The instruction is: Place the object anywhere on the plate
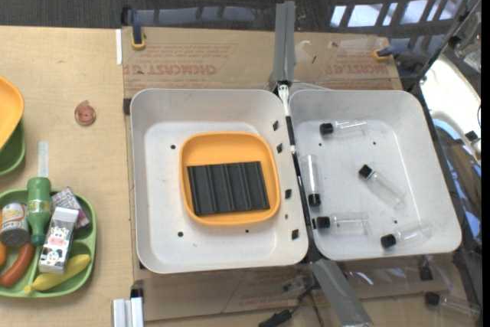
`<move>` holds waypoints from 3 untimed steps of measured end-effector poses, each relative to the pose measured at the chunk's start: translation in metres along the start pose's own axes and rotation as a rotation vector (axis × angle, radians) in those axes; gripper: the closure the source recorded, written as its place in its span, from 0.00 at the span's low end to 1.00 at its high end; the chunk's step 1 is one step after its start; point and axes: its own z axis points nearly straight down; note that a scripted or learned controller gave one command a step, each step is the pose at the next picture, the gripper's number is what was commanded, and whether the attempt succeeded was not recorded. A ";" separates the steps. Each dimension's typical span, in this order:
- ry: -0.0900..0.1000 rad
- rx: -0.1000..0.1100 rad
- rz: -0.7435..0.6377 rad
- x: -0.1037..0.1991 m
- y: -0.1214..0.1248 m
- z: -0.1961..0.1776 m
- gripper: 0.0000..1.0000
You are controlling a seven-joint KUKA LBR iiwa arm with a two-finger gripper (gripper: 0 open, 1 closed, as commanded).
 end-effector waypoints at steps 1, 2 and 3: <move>-0.001 -0.001 -0.359 0.000 0.000 -0.020 1.00; -0.002 -0.003 -0.675 -0.008 0.001 -0.019 1.00; -0.002 -0.005 -0.966 -0.016 0.100 0.068 1.00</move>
